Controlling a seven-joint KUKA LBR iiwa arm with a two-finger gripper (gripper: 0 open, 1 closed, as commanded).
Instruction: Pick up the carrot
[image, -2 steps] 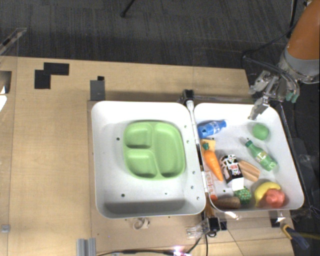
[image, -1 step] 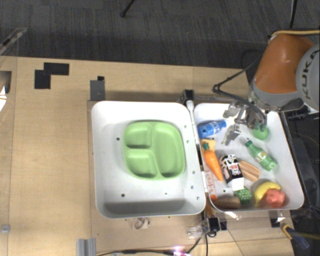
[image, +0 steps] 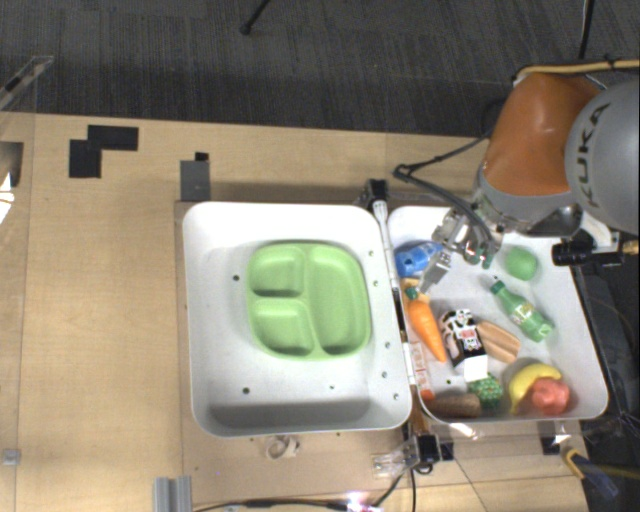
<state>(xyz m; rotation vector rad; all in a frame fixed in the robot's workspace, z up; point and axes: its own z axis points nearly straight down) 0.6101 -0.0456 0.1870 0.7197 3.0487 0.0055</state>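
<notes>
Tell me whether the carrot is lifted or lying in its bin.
Lying in the bin. The carrot rests flat by the right bin's left wall, with the gripper just above its green tip, not around it.

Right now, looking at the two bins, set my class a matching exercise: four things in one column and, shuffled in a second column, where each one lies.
Things:
1. carrot
2. green divided plate
3. green bottle
4. banana

Places:
A. alone in the left bin
B. near corner of the right bin, beside a red fruit
C. along the right bin's left wall, below the gripper
D. right part of the right bin, lying at a slant

Pairs: 1-C, 2-A, 3-D, 4-B
</notes>
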